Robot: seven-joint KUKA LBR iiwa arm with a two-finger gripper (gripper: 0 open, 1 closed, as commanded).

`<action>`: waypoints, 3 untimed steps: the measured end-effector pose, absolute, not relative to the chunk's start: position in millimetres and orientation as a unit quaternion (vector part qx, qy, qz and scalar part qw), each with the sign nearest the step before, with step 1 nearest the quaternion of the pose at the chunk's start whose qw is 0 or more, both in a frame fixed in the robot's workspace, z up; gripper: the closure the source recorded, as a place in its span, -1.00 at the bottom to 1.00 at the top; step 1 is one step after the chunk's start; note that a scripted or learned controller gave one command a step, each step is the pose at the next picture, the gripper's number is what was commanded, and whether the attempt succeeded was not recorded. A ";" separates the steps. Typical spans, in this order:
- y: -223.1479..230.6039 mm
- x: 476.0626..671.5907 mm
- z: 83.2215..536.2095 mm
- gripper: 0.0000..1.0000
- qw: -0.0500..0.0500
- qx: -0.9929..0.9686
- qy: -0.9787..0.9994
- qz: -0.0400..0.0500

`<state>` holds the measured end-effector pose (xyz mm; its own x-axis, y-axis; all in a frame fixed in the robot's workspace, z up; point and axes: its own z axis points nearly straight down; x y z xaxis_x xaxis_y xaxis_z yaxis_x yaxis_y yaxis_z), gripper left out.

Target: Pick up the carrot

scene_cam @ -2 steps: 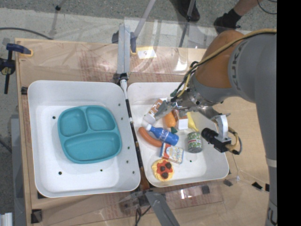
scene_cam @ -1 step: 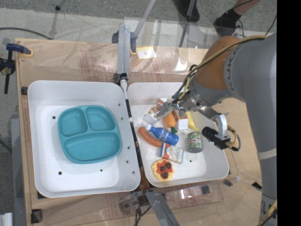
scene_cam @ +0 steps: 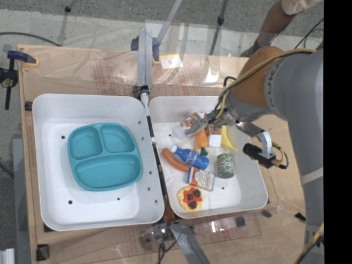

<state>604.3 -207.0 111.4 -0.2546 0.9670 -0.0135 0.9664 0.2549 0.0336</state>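
While the tool (scene_cam: 199,126) sits low in the right bin (scene_cam: 250,194), just above the carrot (scene_cam: 202,140), its finger state cannot be told.

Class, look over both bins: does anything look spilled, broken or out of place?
Nothing looks spilled or broken. The right bin holds a loose jumble of toy food, with the hand right above the carrot. The teal plate lies flat in the left bin.
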 end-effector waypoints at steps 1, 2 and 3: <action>-220.5 585.0 106.8 -1.00 0.024 0.466 0.884 0.003; -223.7 585.6 119.5 1.00 0.026 0.466 0.885 0.002; -157.5 598.5 218.5 1.00 0.002 0.457 0.889 0.000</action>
